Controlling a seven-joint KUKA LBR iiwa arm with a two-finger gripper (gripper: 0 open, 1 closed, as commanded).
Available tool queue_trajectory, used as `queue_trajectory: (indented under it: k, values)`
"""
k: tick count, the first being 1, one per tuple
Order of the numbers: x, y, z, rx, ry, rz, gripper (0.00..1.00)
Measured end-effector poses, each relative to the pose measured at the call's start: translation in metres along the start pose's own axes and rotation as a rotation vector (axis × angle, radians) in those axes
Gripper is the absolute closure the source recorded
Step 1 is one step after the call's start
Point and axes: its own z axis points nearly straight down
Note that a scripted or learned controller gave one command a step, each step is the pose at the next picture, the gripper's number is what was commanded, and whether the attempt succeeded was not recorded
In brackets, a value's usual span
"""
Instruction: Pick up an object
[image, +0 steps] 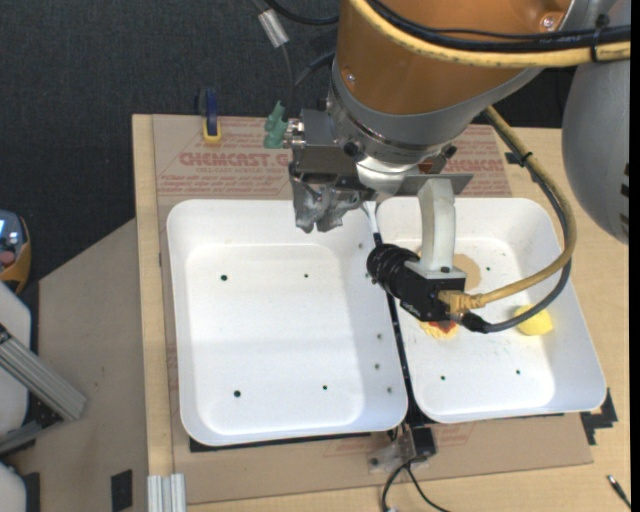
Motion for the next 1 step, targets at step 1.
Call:
queue_trajectory:
  k: [1]
  values:
    - [-0.0004, 0.0001, -0.0075, 0.004, -0.001, 0.001, 1.00]
